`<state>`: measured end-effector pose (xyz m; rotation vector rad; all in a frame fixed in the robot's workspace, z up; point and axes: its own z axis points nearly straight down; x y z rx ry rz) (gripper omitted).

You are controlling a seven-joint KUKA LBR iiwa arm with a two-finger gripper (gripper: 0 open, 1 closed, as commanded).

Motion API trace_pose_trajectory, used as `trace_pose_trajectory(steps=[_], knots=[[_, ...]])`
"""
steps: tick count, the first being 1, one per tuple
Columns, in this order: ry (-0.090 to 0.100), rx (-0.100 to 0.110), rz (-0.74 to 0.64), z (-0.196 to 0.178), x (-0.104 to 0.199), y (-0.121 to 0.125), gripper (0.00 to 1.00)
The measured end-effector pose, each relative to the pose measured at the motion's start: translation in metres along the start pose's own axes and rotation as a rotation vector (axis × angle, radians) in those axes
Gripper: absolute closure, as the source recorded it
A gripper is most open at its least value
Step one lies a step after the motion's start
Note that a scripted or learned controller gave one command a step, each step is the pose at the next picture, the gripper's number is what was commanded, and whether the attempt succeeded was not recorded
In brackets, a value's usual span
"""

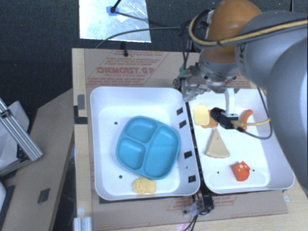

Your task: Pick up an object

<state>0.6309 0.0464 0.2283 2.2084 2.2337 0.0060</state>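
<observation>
Surroundings: dark cloth lay behind a tabletop (57, 129) of pale board, with a crinkled silvery sheet (114, 13) at the far edge.
Underlay: a flat brown cardboard sheet (125, 66) with red print sat under both bins.
Left bin (103, 129): smooth white plastic, shallow, with rounded corners.
Right bin (269, 170): the same make, its wall touching the left bin's along the middle.
Blue plate (147, 146): glossy, rounded, split into three compartments, lying in the middle of the left bin.
Corn cob (144, 186): knobbly and yellow, just beside the plate's near edge.
Yellow disc (200, 114): smooth and flat, in the right bin's far left part, near the dividing wall.
Orange piece (210, 124): partly under the disc's near edge; its shape was hard to tell.
Tan wedge (217, 146): matt and triangular, tip pointing away, nearer the camera than the disc.
Red lump (240, 171): small and irregular, alone near the front wall.
Orange stick (246, 115): curved, sausage-like, on the right.
Arm (269, 47): grey with an orange dome, hiding the right bin's far side.
Claw (191, 89): low at the right bin's far left corner, just beyond the disc; whether it was apart or together could not be told.
</observation>
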Motion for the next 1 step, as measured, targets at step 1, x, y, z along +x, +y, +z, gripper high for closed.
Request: trace_pose_trajectory(steps=[1], knots=[[0.001,0.000,0.000,-0.0095,0.0551,-0.0007,1.00]])
